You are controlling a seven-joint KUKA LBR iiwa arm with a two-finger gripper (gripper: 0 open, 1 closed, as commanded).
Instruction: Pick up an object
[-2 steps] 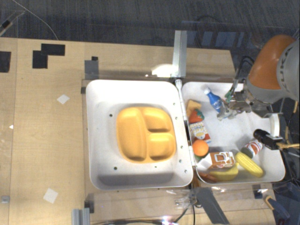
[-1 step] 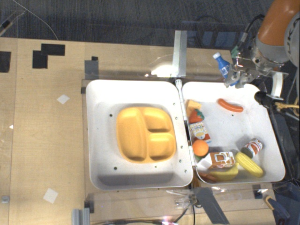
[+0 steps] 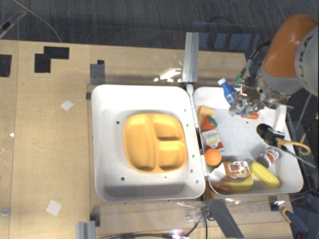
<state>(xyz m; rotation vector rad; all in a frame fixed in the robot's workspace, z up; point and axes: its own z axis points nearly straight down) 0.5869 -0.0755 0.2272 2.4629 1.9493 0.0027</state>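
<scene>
My gripper (image 3: pixel 243 106) hangs over the back of the right bin (image 3: pixel 294 176), reaching in from the right. A blue bottle (image 3: pixel 227 90) lies just left of it by the back wall, its lower end close to the gripper. A small red-orange piece (image 3: pixel 252 116) peeks out right under the gripper. Nothing can be made out as held.
The left bin (image 3: pixel 104 133) holds a yellow divided plate (image 3: pixel 153 141). Along the right bin's left wall lie an orange-green toy (image 3: pixel 205 113), a red bottle (image 3: pixel 211 133) and an orange (image 3: pixel 213 157). At its front are a carton (image 3: pixel 235 169), banana (image 3: pixel 238 184), corn (image 3: pixel 265 175) and can (image 3: pixel 269 156).
</scene>
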